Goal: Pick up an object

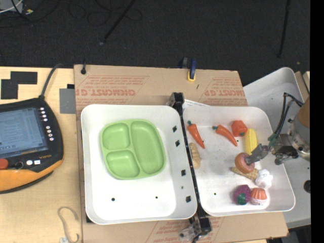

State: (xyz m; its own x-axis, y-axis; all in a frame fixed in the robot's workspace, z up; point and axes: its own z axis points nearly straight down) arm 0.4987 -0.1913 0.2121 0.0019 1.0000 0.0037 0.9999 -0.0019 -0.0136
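Robot lab: teach pendant (28,143) on bench, cardboard-backed white bins (96,196), floor cables (101,9).

arm (298,130) cut off at right edge; handheld screen (23,143) cropped left.

cardboard sheet (126,87) under both bins | green three-compartment tray (133,149) in left bin (96,196) | teach pendant (25,140) at far left, screen lit | blue-and-yellow clamp (192,71) on cardboard's far edge | black cables (101,9) on dark floor
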